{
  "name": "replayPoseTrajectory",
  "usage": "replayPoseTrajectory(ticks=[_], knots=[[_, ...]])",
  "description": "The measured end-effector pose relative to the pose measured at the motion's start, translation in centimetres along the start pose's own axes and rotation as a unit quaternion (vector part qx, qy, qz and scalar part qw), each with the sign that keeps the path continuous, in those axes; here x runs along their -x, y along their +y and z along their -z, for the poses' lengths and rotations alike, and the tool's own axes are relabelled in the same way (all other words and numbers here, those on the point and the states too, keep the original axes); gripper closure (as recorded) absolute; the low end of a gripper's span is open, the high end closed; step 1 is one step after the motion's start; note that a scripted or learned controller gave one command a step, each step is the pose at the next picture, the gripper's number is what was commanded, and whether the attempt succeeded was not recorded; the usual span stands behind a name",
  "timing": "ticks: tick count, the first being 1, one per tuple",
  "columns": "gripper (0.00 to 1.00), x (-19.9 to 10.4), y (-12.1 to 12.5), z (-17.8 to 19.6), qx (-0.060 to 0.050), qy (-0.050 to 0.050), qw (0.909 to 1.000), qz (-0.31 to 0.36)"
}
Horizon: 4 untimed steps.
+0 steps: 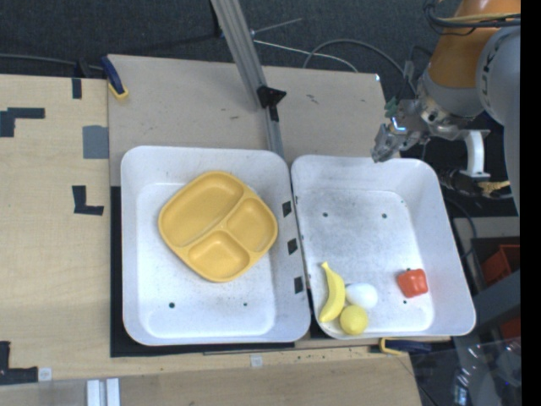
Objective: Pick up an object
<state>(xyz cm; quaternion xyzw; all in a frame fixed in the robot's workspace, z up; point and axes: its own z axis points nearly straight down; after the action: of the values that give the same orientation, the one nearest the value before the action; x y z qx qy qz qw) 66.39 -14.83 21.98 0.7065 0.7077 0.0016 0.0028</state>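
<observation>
Four small items are lying in the right bin [439, 227]; the light, stiff banana [332, 290] is offering a mid-body grip, gripper [385, 148] state unclear.

You've got a light wood bench [194, 117] w/ dark tape marks [84, 200] at left, on dark carpet [127, 15]. A grey metal rail [241, 45] slants in from top, cables [338, 53] lie behind the bench.

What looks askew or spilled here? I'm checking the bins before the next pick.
Nothing spilled or damaged. The yellow divided plate sits rotated in the left bin; banana, white ball, lemon cluster together.
</observation>
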Motion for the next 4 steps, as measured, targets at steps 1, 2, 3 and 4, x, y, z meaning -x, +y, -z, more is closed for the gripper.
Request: replayPoseTrajectory(ticks=[1,2,3,4], knots=[[1.00,0.0,0.1,1.4,-0.003,0.001,1.0000,0.000],[1.00,-5.2,-1.6,2.4,-0.003,0.002,1.0000,0.002],[1.00,-10.2,-3.4,3.0,-0.004,0.002,1.0000,0.002],[1.00,-15.1,-5.0,3.4,-0.004,0.002,1.0000,0.002]])
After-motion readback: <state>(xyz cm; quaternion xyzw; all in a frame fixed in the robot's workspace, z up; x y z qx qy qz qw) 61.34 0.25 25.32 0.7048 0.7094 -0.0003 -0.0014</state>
